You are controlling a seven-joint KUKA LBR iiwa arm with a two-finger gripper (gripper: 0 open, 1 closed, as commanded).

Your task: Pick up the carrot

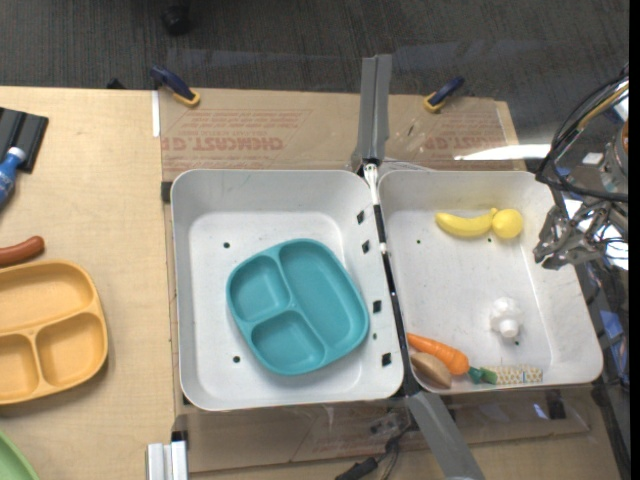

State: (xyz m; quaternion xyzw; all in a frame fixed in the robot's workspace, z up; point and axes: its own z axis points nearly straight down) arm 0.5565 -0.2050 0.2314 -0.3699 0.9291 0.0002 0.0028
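Carrot: lies in right bin, near-left corner, touching a tan piece. Long axis slants from upper left to lower right, green stub at lower-right end. Orange, smooth, tapered. Gripper over bin's right rim, well apart; finger state cannot be told.

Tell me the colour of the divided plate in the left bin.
The plate is teal, seen in the camera view.
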